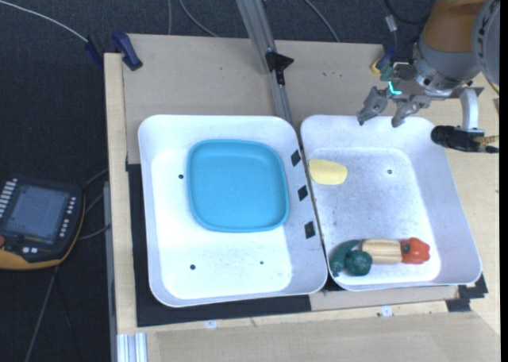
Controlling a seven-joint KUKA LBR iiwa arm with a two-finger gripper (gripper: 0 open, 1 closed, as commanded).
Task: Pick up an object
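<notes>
The arm enters from the upper right, its gripper (pixel 385 114) spread open and holding nothing, above the right bin's (pixel 444 194) far rim. The left bin (pixel 159 194) holds a blue plate (pixel 238 186). In the right bin: a yellow piece (pixel 327 171) by the left wall, then a green piece (pixel 351 261), tan roll (pixel 382 252) and red piece (pixel 415 250) touching along the near wall.

The bench (pixel 206 67) is a light wooden surface carrying two shallow white bins side by side. The left bin (pixel 159 217) sits toward the bench's left edge; the right bin (pixel 444 194) touches it and reaches toward the right edge. A black mat (pixel 222 306) shows under their near edges.
</notes>
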